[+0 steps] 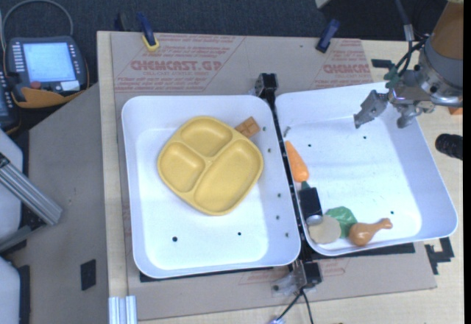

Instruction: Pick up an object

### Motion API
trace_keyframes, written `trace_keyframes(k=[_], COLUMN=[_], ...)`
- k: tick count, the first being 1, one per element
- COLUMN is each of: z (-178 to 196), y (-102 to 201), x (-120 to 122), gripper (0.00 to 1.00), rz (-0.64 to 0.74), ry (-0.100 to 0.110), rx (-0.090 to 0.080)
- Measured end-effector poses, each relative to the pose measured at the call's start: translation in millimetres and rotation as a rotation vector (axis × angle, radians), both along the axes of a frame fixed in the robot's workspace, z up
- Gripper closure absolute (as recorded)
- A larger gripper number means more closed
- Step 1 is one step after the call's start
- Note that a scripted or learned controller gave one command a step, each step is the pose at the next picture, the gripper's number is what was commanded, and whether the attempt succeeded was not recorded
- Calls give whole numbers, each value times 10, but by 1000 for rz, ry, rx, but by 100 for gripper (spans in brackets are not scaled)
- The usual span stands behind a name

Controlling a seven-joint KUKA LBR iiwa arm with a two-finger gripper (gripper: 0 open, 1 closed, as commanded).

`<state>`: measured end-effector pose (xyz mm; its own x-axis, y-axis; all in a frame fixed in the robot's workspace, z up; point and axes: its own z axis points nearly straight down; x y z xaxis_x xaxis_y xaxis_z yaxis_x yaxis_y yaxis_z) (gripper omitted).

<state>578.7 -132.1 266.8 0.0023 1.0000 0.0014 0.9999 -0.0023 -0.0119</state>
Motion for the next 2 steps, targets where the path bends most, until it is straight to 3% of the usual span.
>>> trace_keyframes(k=[1, 2], z=[68, -390], y=[3, -67], x=[21, -5], gripper=[0, 0], rz=[3, 1], ry=[-13, -6], rx=[-2, 0])
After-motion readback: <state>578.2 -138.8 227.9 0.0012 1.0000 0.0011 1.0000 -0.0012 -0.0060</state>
